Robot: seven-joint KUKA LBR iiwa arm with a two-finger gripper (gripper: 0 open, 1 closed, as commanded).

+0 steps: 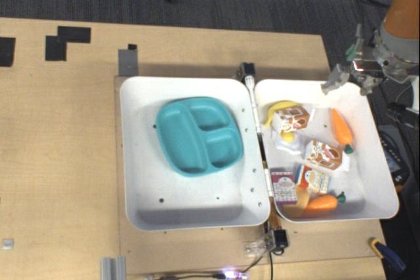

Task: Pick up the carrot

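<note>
1. In the camera view we've got two white bins side by side on the wooden bench. We'll use the right bin (377,160) as our landmark for everything.
2. The carrot (341,127) we're after lies inside the right bin, near its right wall in the upper half, tilted, green end pointing down toward the bin's front.
3. There's a second carrot (321,202) too, lying flat along the right bin's front wall, green tip facing right.
4. Also in the right bin: a banana (279,108) near the back left corner with a snack packet (291,121) on top of it, another snack packet (323,155) around the middle, and a small purple-and-white box (283,185) by the left wall, near the front.
5. The gripper (346,77) hangs over the right bin's back right corner, right at the rim. We can't tell how it's set from here, and nothing is visibly held.
6. Left of the right bin, the left bin (138,141) holds a teal divided plate (199,134) sitting in the middle.
</note>
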